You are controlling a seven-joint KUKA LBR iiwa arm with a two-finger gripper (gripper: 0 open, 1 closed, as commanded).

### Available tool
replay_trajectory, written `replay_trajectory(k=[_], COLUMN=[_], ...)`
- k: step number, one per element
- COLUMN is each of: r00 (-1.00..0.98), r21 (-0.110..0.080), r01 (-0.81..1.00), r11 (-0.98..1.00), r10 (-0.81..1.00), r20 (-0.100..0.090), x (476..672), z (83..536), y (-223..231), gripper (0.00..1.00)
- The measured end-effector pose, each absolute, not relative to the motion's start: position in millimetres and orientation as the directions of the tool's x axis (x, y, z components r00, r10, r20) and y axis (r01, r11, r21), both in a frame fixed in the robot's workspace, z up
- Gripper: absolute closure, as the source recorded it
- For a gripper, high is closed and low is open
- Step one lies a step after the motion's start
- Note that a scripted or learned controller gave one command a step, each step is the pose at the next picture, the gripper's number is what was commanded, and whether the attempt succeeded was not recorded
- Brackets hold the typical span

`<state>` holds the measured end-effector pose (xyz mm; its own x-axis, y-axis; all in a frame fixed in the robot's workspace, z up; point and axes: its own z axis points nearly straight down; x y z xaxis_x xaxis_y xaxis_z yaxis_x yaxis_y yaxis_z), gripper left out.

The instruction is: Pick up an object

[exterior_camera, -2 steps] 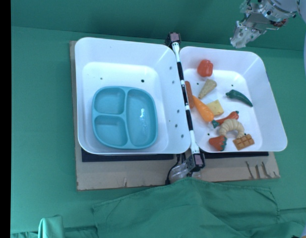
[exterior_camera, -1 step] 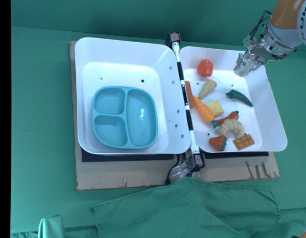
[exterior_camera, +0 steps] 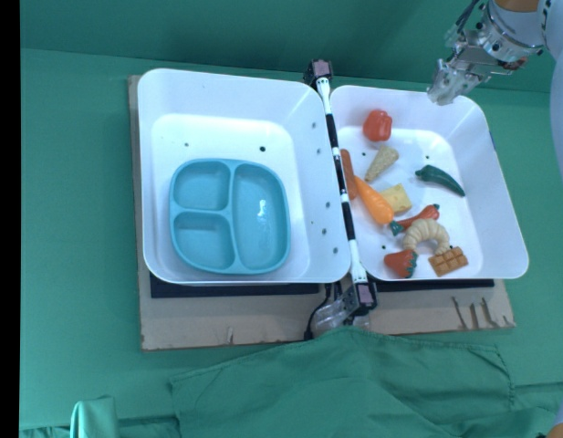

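Two glossy white bins: smooth plastic toy food right; gripper above, grip state unreadable.

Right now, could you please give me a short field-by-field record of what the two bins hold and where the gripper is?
left bin: a blue divided plate with three compartments
right bin: toy foods
far end of right bin: red pepper
right side of right bin: green chili
along the divider: carrot
near end of right bin: strawberry, waffle, shrimp
gripper: above the far rim of the right bin, nothing visibly held
task state: no object picked up yet
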<state>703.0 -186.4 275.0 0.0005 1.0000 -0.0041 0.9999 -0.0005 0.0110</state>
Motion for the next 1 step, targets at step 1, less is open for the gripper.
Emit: replay_trajectory(k=[1], r00=[0.002], r21=[0.006], r01=[1.0], r11=[-0.002], r10=[1.0], r20=[-0.004], x=[700.9], z=[274.1], y=[-187.1], gripper=[0.0])
